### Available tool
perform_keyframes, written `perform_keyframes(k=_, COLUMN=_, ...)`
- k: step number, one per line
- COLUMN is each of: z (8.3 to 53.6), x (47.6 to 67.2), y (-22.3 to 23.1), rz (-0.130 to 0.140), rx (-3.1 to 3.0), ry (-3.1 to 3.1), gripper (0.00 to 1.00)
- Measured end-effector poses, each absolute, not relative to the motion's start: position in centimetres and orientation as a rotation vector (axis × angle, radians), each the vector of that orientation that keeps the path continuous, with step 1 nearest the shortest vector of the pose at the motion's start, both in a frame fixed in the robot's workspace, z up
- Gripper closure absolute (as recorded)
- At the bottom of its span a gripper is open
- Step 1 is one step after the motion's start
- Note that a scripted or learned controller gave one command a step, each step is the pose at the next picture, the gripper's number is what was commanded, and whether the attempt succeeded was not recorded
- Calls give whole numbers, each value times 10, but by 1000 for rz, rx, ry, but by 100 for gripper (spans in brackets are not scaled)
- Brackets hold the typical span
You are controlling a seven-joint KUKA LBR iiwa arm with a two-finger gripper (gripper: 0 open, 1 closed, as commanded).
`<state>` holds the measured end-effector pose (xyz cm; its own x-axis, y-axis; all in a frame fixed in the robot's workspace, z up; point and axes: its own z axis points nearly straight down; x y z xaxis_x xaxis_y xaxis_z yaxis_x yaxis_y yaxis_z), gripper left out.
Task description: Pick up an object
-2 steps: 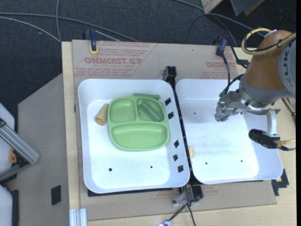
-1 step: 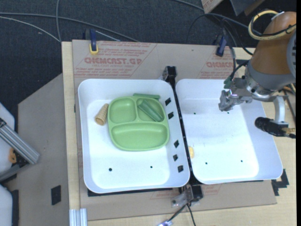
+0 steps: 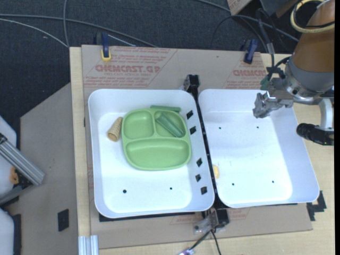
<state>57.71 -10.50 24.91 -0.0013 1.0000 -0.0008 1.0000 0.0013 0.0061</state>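
A green divided plate (image 3: 155, 139) lies in the left bin (image 3: 106, 187). A green pod-shaped piece (image 3: 171, 124) rests in the plate's upper right compartment, and a flat green strip (image 3: 166, 109) lies just behind the plate. A tan ice-cream cone (image 3: 114, 129) lies left of the plate on the bin floor. My gripper (image 3: 261, 109) hangs over the far part of the right bin (image 3: 255, 158), well away from all these objects. Nothing shows between its fingers.
A small yellowish bit (image 3: 215, 171) sits at the right bin's left edge near the divider. Black clips line the seam between the bins. Blue clamps (image 3: 106, 45) hold the board at the back. Cables trail over the dark floor behind.
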Motion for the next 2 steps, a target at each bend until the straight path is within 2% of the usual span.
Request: perform_keyframes(k=2, z=224, x=548, y=-4, rz=-2, rx=2220, ry=2230, gripper=100)
